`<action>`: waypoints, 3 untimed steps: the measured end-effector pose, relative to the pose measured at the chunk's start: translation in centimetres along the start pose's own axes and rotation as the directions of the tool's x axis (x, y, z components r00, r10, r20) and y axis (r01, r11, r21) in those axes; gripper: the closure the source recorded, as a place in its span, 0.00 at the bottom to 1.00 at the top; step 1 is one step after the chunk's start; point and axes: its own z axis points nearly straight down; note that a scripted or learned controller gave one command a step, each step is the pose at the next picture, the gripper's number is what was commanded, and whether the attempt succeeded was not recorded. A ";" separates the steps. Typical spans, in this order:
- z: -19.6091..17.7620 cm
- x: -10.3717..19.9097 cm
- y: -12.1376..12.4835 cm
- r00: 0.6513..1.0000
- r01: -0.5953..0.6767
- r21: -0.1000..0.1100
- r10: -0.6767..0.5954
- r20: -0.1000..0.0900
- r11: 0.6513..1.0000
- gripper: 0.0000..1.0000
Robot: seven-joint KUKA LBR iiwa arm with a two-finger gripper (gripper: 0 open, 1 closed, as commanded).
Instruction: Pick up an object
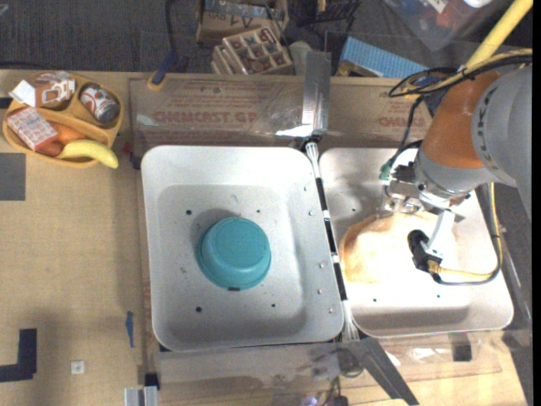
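Bowl (pixel 236 253), teal, upside down in the middle of the left bin (pixel 169 176). Gripper (pixel 397 218) hangs low in the right bin (pixel 490 311), beside a blurred tan patch, perhaps glare; finger state cannot be told.

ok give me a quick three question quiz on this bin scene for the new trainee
1. True or false: the teal bowl lies in the left bin.
2. Which bin is the arm reaching over: A) left, B) right?
3. Fill in: outside the bins, the tray at the bench's far left corner holds a yellow ____.

Key
1. True
2. B; the gripper hangs there above a tan object.
3. banana
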 end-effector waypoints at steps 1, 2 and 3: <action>0.0 0.0 0.0 1.000 0.000 0.000 0.000 0.000 1.000 0.00; 2.0 -0.4 0.9 0.985 0.175 0.004 -0.175 0.002 0.985 0.00; 0.9 -0.5 1.1 0.985 0.173 -0.002 -0.173 0.003 0.985 1.00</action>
